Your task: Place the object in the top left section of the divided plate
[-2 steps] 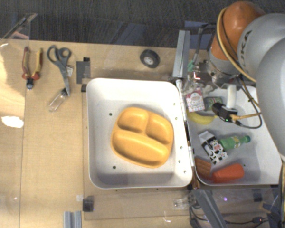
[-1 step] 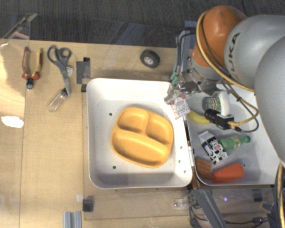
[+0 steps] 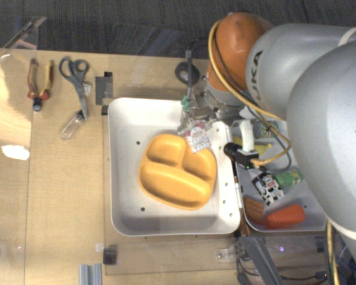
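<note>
- Small pink-and-white packet [image 3: 197,139] showing at the upper right rim of the yellow divided plate [image 3: 178,172], directly beneath the gripper [image 3: 195,122]; packet appearing to hang at the gripper's tip, but fingers too hidden to confirm a hold.
- Opening of the gripper: cannot tell, the wrist and cabling covering that part.
- Divided plate lying in the left white bin [image 3: 124,159], tilted, with its long compartment toward the near edge and two smaller compartments toward the far edge.
- Top left section [image 3: 165,151] lying to the left of the gripper and slightly nearer the camera's bottom edge; packet sitting over or just beside the top right section instead.
- Coming move judged as a short shift leftward across the plate's central ridge before any release.
- Risk noted: packet landing on the ridge or in the wrong compartment if released at the present position.
- Arm [image 3: 296,88] reaching in from the right, over the right bin [image 3: 311,221], which is holding an orange-red item [image 3: 285,216] and other small objects.
- Scissors [image 3: 77,82] and pliers [image 3: 38,83] resting on the bench [image 3: 53,218], well apart from the work.
</note>
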Tool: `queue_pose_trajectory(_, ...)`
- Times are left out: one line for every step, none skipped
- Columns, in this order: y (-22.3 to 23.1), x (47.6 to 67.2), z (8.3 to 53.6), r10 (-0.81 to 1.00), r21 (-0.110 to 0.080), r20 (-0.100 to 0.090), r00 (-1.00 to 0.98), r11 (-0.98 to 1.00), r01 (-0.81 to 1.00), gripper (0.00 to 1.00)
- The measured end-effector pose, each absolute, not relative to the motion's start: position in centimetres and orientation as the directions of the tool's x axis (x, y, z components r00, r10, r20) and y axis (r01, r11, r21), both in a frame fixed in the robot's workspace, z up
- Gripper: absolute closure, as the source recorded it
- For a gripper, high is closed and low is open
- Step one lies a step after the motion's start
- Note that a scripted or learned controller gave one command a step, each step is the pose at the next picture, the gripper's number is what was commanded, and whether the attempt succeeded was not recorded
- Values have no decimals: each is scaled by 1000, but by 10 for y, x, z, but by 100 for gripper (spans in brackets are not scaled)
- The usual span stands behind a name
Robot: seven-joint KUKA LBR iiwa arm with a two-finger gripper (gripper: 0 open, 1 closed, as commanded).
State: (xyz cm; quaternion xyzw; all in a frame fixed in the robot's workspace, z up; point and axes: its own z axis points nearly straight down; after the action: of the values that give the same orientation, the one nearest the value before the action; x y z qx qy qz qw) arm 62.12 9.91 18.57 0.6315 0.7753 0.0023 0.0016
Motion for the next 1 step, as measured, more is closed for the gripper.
queue_pose_trajectory(137,586,166,979,4,1,-202,202,979,100)
